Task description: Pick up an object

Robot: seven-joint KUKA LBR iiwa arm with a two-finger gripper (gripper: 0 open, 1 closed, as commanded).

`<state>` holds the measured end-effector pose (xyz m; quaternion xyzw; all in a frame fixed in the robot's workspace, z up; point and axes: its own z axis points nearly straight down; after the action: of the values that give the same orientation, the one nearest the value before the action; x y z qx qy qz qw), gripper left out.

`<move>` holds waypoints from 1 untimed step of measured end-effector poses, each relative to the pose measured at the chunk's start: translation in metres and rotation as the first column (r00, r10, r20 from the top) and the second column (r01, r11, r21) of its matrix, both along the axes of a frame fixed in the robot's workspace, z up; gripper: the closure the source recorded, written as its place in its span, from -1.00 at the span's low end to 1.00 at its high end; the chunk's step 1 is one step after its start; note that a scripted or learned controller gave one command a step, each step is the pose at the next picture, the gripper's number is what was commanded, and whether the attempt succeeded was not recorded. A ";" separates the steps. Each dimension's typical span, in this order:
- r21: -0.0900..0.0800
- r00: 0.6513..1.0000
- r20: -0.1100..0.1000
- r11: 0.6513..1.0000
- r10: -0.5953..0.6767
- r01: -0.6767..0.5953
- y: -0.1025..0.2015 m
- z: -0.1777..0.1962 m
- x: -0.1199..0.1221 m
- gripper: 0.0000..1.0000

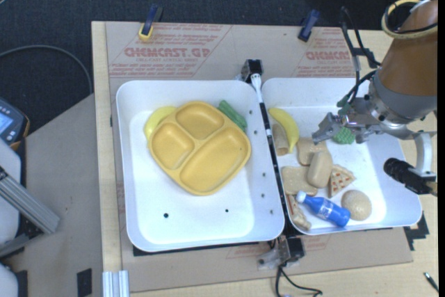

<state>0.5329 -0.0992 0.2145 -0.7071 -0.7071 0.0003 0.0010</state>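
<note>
A small green object [343,136] sits at the tip of the gripper [341,130], over the upper middle of the right bin [396,215]; it appears to lie between the spread metal fingers, but whether they are clamped on it or merely straddling it cannot be told from this view. Just left and below lie a banana [286,126], several tan bread-like pieces [319,167], a pizza slice [340,181], a round bun [357,204] and a blue bottle [327,210], packed close together. The left bin [139,170] holds a yellow divided plate [200,147] with a green item [232,115] at its upper edge. Risk, as judged: if the grip on the green object is shallow or off-centre, it could slip free on lifting and drop among the crowded items; a finger could also snag a neighbouring bread piece and drag it.
</note>
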 end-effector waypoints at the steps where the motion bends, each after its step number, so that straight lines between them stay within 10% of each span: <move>1: 0.001 1.000 -0.006 1.000 0.000 0.000 0.000 -0.053 0.009 -1.00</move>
<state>0.5420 -0.0990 0.1617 -0.7071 -0.7071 0.0020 0.0035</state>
